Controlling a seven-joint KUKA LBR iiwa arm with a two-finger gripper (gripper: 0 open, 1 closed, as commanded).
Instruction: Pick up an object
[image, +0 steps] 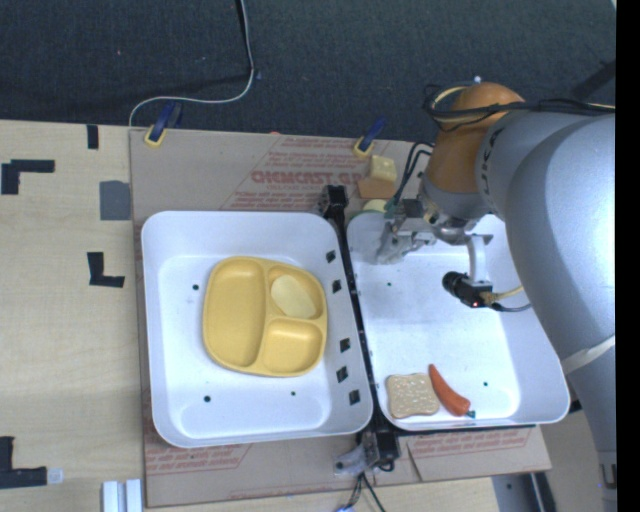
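A slice of toast (412, 395) lies flat in the near corner of the right bin (520, 345). Just to its right an orange carrot-like stick (449, 390) rests at a slant, close to the toast. My gripper (395, 240) hangs over the far left corner of the right bin, well away from both items, with nothing visibly in it. The grey arm with its orange band (470, 140) covers the bin's far right part.
A yellow divided plate (265, 315) sits in the middle of the left bin (170, 300). A small tan block (378, 178) lies on the cardboard behind the bins. A black fitting (468, 288) sticks out from the wrist over the right bin.
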